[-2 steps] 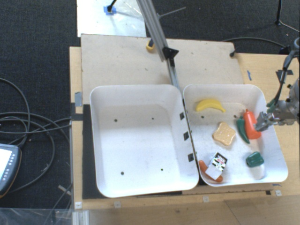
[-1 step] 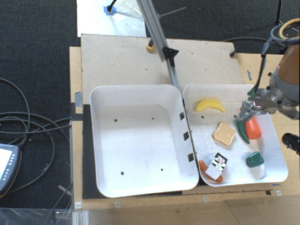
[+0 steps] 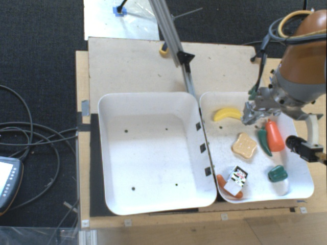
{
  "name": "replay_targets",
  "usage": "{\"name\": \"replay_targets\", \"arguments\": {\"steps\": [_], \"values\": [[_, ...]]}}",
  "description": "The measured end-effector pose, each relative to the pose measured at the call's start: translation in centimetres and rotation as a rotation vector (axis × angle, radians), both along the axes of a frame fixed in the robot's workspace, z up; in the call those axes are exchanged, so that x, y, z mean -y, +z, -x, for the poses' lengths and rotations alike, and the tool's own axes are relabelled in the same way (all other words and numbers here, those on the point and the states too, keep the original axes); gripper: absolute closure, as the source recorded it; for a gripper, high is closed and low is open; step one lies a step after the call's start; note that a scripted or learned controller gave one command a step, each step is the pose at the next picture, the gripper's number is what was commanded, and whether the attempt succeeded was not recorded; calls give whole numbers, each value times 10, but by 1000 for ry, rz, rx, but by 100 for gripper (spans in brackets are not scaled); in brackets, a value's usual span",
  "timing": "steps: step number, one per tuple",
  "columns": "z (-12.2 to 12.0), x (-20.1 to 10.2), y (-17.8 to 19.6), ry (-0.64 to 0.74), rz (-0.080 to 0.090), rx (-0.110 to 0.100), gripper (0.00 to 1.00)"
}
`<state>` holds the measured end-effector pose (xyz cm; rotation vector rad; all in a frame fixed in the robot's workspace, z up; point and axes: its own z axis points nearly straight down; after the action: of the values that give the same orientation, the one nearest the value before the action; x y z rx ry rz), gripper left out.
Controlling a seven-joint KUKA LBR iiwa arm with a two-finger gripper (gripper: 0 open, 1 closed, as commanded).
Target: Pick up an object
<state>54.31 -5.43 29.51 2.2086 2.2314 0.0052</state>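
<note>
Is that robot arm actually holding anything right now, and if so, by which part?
Cannot be told: the gripper sits low in the right bin beside the banana, but nothing is visibly gripped.

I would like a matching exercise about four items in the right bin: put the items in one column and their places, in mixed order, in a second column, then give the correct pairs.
Items:
1. yellow toy banana
2. tan toast-shaped slice
3. small black-and-white box
4. dark green toy piece

Places:
A. near the front rim of the right white bin
B. middle of the bin
C. far end, just left of the gripper
D. front right part

Pairs: 1-C, 2-B, 3-A, 4-D
</note>
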Motion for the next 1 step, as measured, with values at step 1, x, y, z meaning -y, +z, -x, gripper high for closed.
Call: {"name": "replay_targets", "arguments": {"steps": [1], "values": [[-36,-48,-16,0,-1,-1,100]]}}
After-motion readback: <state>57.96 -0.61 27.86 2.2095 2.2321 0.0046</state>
